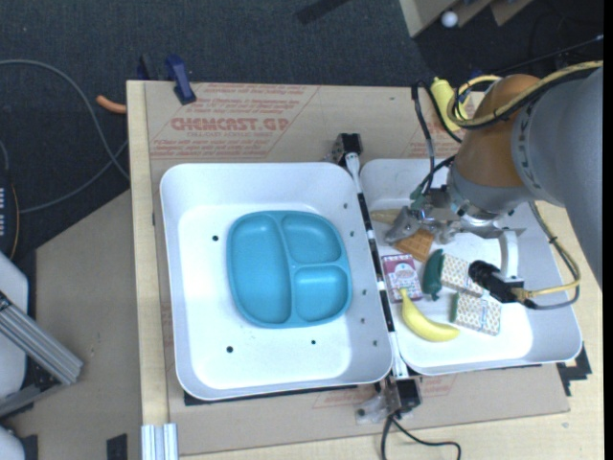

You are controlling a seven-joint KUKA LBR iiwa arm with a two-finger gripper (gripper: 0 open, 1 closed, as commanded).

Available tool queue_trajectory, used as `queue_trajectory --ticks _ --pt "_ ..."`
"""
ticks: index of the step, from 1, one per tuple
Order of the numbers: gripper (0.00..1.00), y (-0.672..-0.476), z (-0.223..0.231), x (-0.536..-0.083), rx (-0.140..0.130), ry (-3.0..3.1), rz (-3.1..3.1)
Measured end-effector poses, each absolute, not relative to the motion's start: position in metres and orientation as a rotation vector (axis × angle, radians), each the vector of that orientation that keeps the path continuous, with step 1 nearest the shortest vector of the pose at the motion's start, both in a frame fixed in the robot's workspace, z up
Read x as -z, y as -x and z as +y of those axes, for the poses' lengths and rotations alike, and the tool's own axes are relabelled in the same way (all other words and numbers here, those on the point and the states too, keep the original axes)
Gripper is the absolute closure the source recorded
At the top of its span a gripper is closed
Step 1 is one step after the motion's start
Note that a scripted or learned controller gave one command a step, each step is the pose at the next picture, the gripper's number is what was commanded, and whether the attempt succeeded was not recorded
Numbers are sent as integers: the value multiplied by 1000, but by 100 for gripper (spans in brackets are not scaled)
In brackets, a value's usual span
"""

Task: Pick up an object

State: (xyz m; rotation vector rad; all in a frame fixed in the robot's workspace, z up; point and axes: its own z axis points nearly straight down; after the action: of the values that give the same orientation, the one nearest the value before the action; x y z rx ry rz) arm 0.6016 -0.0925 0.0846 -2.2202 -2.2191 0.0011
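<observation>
Grey arm (565, 132) with its orange band reaches low over the right bin (546, 348); its gripper (421, 220) hangs above the clutter, though whether it's spread or pinching I cannot tell; banana (426, 322) lies near the bin's front, beside a small red box (399, 274); left bin (192, 286) holds a blue divided plate (287, 266)

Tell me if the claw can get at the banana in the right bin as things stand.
Probably yes. The banana lies on top, nothing covering it, just below the claw. The card box and green object crowd its upper end, so a clean grab is uncertain.

Blue plate (287, 266) in left bin (192, 199)
</observation>
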Motion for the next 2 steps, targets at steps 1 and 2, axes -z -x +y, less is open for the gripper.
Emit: queue_trajectory --ticks 1,2 --pt "0 -606 -93 -84 1 2221 -2222" --pt "0 -601 -94 -85 -1 2221 -2220"
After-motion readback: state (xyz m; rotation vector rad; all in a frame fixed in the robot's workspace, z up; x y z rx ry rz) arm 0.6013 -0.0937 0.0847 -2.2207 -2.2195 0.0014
